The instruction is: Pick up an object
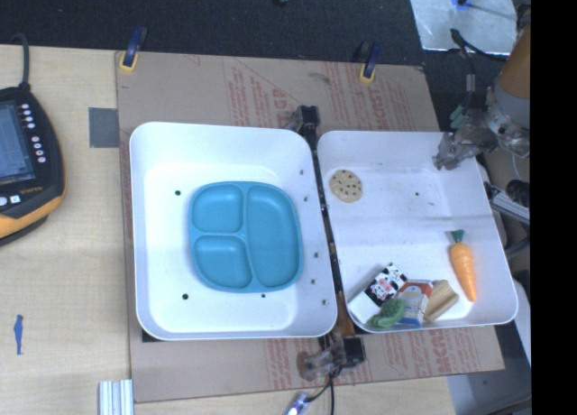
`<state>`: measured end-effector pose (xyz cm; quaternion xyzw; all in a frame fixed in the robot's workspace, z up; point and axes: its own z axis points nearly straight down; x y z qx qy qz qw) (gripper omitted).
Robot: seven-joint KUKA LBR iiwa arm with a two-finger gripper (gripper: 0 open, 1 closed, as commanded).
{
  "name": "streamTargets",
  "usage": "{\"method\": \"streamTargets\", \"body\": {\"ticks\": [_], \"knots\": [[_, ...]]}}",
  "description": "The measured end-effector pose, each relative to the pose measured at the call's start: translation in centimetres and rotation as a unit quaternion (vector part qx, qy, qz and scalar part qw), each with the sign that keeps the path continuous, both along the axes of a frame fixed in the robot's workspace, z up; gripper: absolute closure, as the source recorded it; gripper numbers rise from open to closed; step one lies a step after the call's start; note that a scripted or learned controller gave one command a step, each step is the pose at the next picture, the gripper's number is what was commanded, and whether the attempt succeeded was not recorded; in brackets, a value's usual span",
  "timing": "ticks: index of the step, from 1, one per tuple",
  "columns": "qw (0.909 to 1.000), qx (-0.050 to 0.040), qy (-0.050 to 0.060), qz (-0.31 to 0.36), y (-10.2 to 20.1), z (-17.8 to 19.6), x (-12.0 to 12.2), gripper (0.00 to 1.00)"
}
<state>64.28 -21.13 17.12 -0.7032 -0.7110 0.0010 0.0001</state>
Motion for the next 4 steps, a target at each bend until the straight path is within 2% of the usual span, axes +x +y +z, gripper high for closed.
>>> {"method": "streamTargets", "body": {"ticks": [1, 2, 3, 4], "knots": [[1.0, 0.0001, 0.0, 0.0, 0.0, 0.0, 0.0, 0.0], [1.0, 0.0004, 0.001, -0.003, -0.1, -1.7, -6.9, 0.0], [1.0, 0.0005, 0.001, -0.004, -0.1, 1.8, -12.9, 0.0], [1.0, 0.001, 0.002, -0.003, 0.0, -7.5, -13.1, 0.0]]}}
